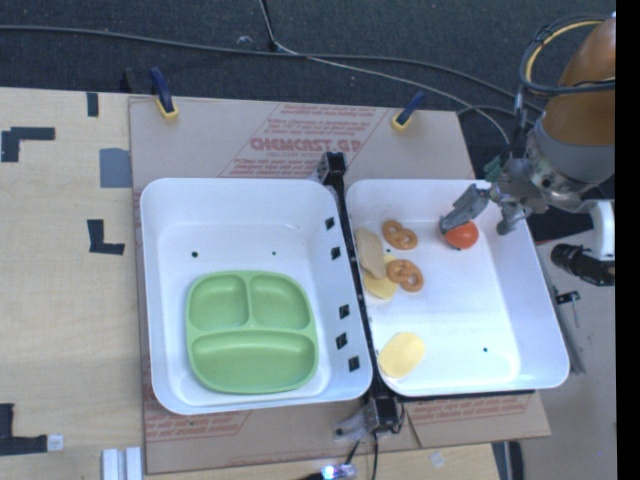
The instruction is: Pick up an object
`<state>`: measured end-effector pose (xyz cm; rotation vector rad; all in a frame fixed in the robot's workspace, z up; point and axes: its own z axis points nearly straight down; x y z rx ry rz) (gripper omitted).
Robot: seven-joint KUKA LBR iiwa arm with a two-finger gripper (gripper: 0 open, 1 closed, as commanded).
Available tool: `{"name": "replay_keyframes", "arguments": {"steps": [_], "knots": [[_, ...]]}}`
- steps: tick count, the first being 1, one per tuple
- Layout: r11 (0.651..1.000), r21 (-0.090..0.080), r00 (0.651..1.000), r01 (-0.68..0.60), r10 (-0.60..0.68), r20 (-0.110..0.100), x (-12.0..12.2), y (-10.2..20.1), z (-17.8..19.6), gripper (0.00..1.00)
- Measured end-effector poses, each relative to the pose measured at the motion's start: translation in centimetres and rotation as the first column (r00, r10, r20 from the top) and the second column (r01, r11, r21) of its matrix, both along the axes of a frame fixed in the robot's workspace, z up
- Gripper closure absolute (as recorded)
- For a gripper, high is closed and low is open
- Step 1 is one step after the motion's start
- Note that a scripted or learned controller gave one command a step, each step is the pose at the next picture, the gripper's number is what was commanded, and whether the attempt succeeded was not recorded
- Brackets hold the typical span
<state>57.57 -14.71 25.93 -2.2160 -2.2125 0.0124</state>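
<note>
We hover our gripper [487, 211], fingers spread, above a small red tomato [461, 235] at the right bin's [520, 308] two o'clock; probably light, smooth, rollable—grasp across its middle.

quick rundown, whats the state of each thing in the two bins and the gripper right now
green three-compartment plate: flat in the left white bin, nothing on it
small red tomato-like ball: in the right white bin, below the two-finger gripper
two brown pretzel pieces: lying loose
pale yellow slices: by the divider
round yellow piece: lying alone near the front
two-finger gripper: fingers spread, holding nothing
</note>
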Motion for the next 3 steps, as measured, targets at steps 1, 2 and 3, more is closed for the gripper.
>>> {"name": "replay_keyframes", "arguments": {"steps": [1,2,3], "knots": [[1.000,-0.002,1.000,-0.003,0.003,0.011,0.2,0.0,0.7,0.00],[1.000,-0.002,1.000,-0.003,0.003,0.009,0.5,-0.1,-3.7,0.00],[1.000,-0.002,1.000,-0.003,0.003,0.007,1.0,-0.2,-8.3,0.00]]}}
